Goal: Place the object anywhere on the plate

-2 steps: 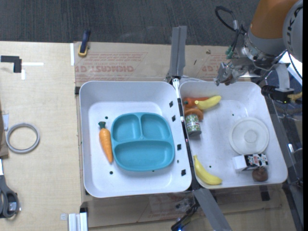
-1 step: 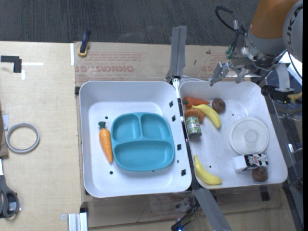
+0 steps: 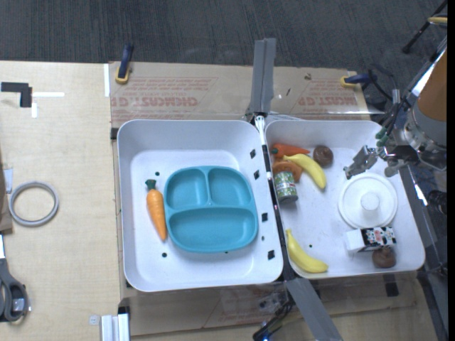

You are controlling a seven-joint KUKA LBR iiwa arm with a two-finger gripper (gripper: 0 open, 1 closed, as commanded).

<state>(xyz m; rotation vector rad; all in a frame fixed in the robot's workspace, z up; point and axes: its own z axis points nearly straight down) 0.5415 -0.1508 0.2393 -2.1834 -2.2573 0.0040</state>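
Observation:
A blue plate (image 3: 211, 209) with three compartments lies in the left bin (image 3: 135, 148). An orange carrot (image 3: 156, 210) rests just left of the plate, on the bin floor. My gripper (image 3: 375, 165) hangs over the upper right of the right bin (image 3: 323, 226), just above a white round lid (image 3: 367, 201). Its fingers stand open and hold nothing. The right bin holds one banana (image 3: 311, 168), a second banana (image 3: 304, 256), a small green can (image 3: 286, 186), an orange vegetable (image 3: 290, 150) and a brown donut (image 3: 323, 155).
A small white box (image 3: 370, 239) and a brown round piece (image 3: 384, 257) lie at the right bin's lower right. A metal divider (image 3: 264, 77) runs between the bins. A grey tape ring (image 3: 30, 203) sits on the bench at far left.

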